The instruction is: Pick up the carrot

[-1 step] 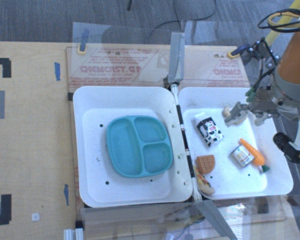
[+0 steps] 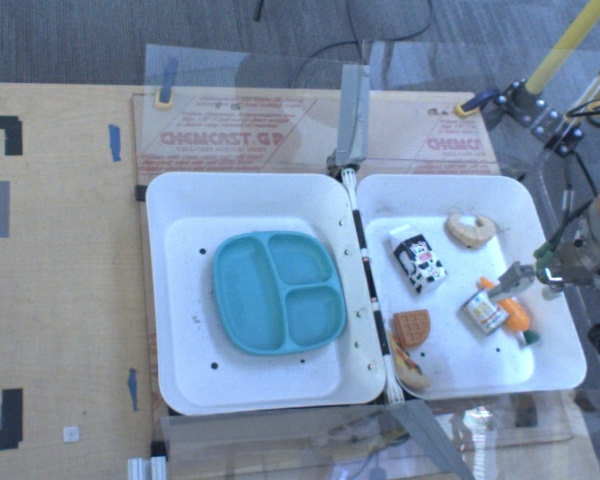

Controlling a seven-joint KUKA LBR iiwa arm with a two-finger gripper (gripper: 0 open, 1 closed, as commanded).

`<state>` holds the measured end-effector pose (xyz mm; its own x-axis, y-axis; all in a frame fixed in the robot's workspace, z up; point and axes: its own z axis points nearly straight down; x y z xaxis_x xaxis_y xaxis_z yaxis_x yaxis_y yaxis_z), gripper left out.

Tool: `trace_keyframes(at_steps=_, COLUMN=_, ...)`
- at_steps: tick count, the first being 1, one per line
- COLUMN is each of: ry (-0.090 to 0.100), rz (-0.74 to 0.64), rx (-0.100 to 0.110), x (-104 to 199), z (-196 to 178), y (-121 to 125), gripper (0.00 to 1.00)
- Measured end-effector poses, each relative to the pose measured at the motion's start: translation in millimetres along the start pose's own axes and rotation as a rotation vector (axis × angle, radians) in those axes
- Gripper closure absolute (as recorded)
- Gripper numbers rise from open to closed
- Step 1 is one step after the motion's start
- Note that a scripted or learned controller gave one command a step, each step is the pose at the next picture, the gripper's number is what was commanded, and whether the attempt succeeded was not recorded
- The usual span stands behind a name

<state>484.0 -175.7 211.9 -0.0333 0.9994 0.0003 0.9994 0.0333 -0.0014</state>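
Note:
The carrot [image 2: 517,314] is orange with a small green end and lies in the right bin [image 2: 450,200], near its right wall. A small can [image 2: 482,313] lies touching it on the left. My gripper [image 2: 513,279] reaches in from the right and hangs just above the carrot's upper end and the can. From this angle I see nothing lifted off the bin floor. The arm's wrist [image 2: 570,266] sits over the bin's right rim.
The right bin also holds a bagel [image 2: 470,230], a black-and-white milk carton [image 2: 420,264], a brown waffle [image 2: 411,326] and a pale item [image 2: 411,370] by the divider. A teal divided plate [image 2: 278,291] rests in the left bin [image 2: 180,218].

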Motion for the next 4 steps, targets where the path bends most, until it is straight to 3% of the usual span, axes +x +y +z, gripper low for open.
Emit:
trace_keyframes(at_steps=1, ry=0.0, rz=-0.025, rx=-0.001, x=-48.8, z=77.3, y=-1.6, gripper=0.0)
trace_keyframes(at_steps=2, ry=0.005, rz=-0.161, rx=-0.007, x=-37.3, z=123.7, y=27.6, gripper=0.0)
trace_keyframes(at_steps=3, ry=0.002, rz=-0.157, rx=-0.013, x=-39.3, z=111.9, y=28.6, gripper=1.0)
trace_keyframes(at_steps=4, ry=-0.001, rz=-0.333, rx=-0.003, x=24.0, z=36.8, y=-0.5, gripper=1.0)
